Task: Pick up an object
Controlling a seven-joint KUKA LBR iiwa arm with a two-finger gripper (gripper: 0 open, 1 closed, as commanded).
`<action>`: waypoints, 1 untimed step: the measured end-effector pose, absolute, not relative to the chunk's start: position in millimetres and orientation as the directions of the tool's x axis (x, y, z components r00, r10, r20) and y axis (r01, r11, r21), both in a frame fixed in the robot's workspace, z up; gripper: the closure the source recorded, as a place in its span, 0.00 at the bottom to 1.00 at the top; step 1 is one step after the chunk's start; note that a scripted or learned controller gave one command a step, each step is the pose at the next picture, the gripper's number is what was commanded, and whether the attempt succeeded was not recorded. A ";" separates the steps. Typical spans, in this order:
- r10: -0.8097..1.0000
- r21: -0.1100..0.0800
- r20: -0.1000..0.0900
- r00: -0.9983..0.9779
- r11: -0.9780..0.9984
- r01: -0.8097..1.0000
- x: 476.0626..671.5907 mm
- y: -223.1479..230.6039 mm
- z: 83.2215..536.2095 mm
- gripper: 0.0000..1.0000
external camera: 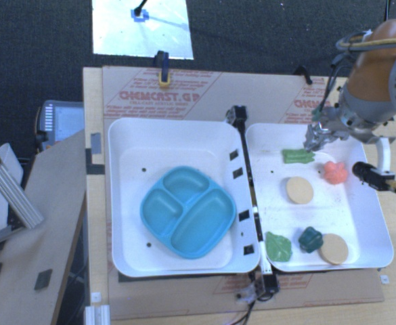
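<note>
Camera view, upper right: gripper [315, 138] hovering at right bin's [380, 212] top, just above-right of green flat piece [298, 156]; finger state cannot be told. Best lowered straight, centred over piece, closing across narrow width.

Red "CHEMCAST GP", possibly, on the brown board [184, 87] beneath the bins.

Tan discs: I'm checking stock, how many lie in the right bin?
2. One tan disc lies mid-bin, below the green bar; the other tan disc sits at the near edge, beside the dark teal piece. The arm might hide more.
</note>
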State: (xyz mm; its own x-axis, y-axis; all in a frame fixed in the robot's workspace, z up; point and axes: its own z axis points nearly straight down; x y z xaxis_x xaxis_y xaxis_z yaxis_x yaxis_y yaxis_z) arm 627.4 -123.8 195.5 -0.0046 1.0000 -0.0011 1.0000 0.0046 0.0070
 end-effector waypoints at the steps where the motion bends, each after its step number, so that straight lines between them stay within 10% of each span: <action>1: 1.000 0.009 -0.002 -0.005 0.005 1.000 622.4 -122.9 257.8 1.00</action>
